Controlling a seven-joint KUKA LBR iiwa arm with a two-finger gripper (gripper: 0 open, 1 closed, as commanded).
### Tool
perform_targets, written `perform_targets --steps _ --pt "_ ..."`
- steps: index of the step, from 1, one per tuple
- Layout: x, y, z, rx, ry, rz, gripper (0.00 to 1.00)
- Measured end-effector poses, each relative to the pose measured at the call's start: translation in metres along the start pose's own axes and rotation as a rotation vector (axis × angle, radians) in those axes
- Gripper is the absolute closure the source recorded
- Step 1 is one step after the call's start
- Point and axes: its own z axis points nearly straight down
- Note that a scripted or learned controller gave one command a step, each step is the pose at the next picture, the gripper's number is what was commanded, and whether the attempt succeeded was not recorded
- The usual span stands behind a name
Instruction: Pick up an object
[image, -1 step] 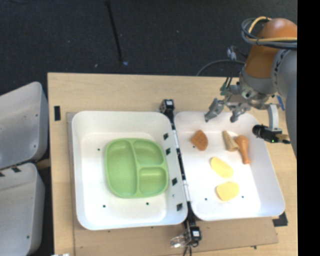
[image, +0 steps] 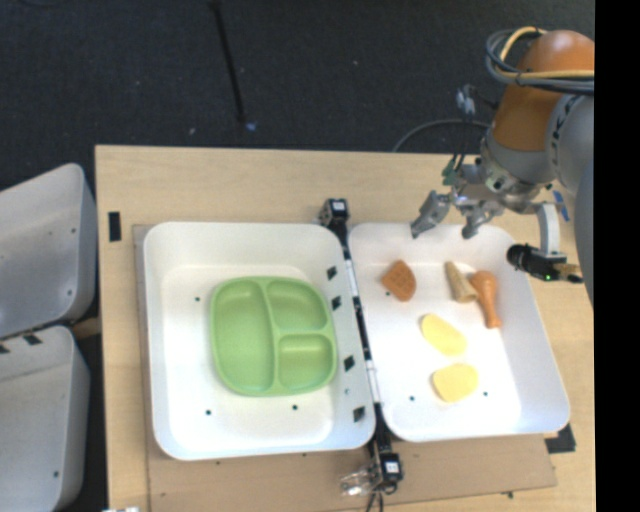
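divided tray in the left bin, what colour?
Light green; the divided tray lies in the left bin, seen in the camera view.

The arm (image: 545, 90) is being cut off by the right edge. The exact kind of the small tan piece (image: 459, 281) and the orange piece (image: 487, 297) touching it is being left untold by their size.

You've got 2 bins side by side on bench (image: 230, 165). Left bin (image: 170, 420): divided tray (image: 271, 334) in the middle. Right bin (image: 520, 400): bread piece (image: 400, 280) near the divider, roll (image: 459, 282) + carrot (image: 487, 297) touching to its right, 2 chips (image: 443, 335) (image: 455, 382) nearer you. Gripper (image: 448, 222) sits over far rim.
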Motion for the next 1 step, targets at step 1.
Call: perform_targets --steps 1 --pt "-0.0081 0.0064 0.0562 0.002 -0.001 0.001 0.00"
